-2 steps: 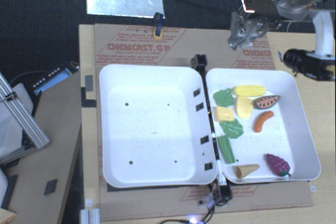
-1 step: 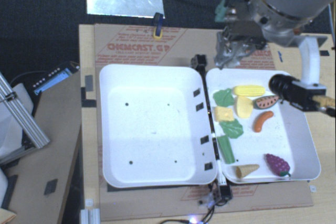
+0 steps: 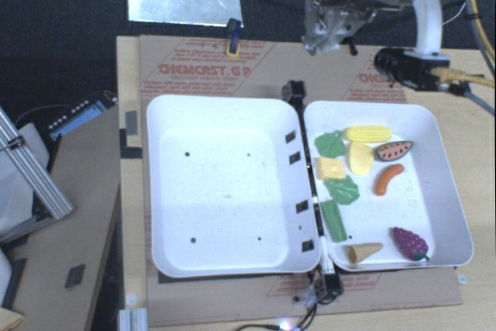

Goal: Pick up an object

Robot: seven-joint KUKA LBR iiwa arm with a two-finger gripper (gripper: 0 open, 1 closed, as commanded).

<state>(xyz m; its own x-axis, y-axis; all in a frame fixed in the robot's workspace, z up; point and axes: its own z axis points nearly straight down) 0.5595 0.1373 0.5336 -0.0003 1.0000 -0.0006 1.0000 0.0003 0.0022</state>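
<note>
Right now I have the gripper hanging high over the back edge of the bench, above the far rim of the right bin, and nothing sits between its fingers; whether they are spread or closed I cannot tell from this slant. So I judge the pick has not begun: this is the approach stage, with a target still to be chosen. All the candidates lie in the right bin: a yellow corn cob near the back, a watermelon slice just beside it, an orange sausage below that, a pale yellow piece, a yellow cheese wedge touching green leafy pieces, a long green piece near the divider, an ice cream cone and a purple grape bunch at the front. The left bin holds no objects. For my next move I would bring the arm forward and down over something standing apart, such as the sausage or the grapes, since the cluster near the divider looks crowded and a descent there could catch two things at once.
</note>
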